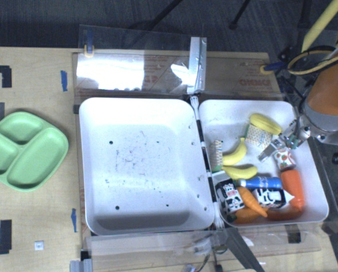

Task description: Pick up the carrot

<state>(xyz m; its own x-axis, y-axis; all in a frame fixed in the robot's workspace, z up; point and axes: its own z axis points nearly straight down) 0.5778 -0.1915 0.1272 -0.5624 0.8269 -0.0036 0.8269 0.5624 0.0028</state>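
The carrot (pixel 251 200) is a short, tapered orange piece lying in the front part of the right bin (pixel 231 113), between a black-and-white carton (pixel 230 196) and a blue-capped bottle (pixel 263 184). My gripper (pixel 274 147) hangs over the right half of that bin, up and to the right of the carrot and apart from it. It sits just above a small red-and-white item (pixel 285 159). The grey arm with its orange band (pixel 327 95) comes in from the right.
The right bin also holds two yellow bananas (pixel 236 154), a yellow sponge-like piece (pixel 263 123), and a large orange object (pixel 293 189) by the right wall. The left bin (pixel 139 163) stands beside it. A green divided plate (pixel 25 150) lies on the bench at the far left.
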